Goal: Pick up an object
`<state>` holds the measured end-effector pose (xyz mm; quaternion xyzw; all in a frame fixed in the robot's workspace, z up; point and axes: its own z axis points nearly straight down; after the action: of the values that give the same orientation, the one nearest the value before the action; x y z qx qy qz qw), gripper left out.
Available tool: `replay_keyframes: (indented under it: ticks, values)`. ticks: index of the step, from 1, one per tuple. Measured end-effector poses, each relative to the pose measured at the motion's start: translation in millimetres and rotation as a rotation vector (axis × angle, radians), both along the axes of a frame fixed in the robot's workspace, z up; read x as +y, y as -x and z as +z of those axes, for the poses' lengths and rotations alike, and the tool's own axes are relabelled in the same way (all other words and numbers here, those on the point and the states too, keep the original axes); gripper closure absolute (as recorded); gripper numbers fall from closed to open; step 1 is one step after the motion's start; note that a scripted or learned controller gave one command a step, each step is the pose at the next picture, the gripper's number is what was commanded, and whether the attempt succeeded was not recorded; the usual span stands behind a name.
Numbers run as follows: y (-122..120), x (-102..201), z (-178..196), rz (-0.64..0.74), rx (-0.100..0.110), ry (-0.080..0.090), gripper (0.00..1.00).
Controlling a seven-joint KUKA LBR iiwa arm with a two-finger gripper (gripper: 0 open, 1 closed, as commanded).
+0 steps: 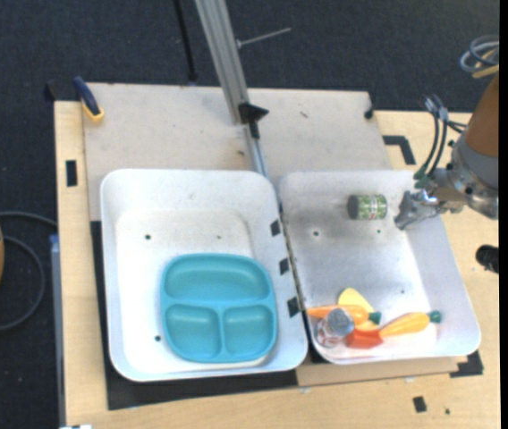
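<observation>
**Two bins on a pale bench over dark carpet**

The bench (325, 114) carries a left bin (129, 204) holding a blue divided tray (219, 307) and a right bin (433, 266). A small can (367, 206) with a green label, its writing unreadable, lies near the right bin's far edge. The pincer (412, 211) hangs just beside it; whether its jaws are parted cannot be told. Toy pieces (370, 320) cluster at the near edge.

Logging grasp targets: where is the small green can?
The green can lies on its side in the right bin, near its far edge, just left of the pincer.
</observation>
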<state>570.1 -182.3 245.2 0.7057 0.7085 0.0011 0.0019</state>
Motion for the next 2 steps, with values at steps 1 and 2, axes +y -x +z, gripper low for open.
replay_keyframes:
  ticks: [1, 2]
  values:
    - [10.0, 54.1, -7.3, 0.002, 0.003, -0.001, 1.0]
    - [15.7, 100.3, 1.0, 0.004, 0.002, -0.003, 1.0]
